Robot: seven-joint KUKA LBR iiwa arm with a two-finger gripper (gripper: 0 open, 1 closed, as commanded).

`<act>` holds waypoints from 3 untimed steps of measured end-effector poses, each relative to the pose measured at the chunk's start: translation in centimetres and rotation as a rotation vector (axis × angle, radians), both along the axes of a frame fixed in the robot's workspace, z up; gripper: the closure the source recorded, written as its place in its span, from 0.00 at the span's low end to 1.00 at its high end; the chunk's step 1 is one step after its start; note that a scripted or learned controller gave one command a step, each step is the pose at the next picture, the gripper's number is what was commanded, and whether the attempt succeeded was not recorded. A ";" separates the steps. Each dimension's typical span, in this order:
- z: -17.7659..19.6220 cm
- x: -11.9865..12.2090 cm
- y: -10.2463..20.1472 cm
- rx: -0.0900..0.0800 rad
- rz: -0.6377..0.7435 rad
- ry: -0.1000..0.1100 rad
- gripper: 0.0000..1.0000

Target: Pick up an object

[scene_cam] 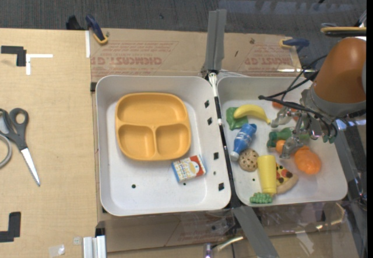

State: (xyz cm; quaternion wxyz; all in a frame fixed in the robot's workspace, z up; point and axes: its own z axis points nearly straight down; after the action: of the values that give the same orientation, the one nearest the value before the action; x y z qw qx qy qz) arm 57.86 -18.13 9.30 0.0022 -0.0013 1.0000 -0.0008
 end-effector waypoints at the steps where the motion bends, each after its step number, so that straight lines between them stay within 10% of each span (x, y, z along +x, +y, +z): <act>1: -0.1 -8.0 -2.2 0.002 -0.164 0.003 0.00; 2: 0.9 -7.8 -2.0 0.002 -0.159 -0.001 1.00; 3: 15.4 -8.8 7.0 0.002 -0.121 0.000 1.00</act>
State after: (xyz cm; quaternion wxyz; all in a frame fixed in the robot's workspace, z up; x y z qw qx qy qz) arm 49.11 -11.16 24.67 0.0020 0.0591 0.9983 0.0001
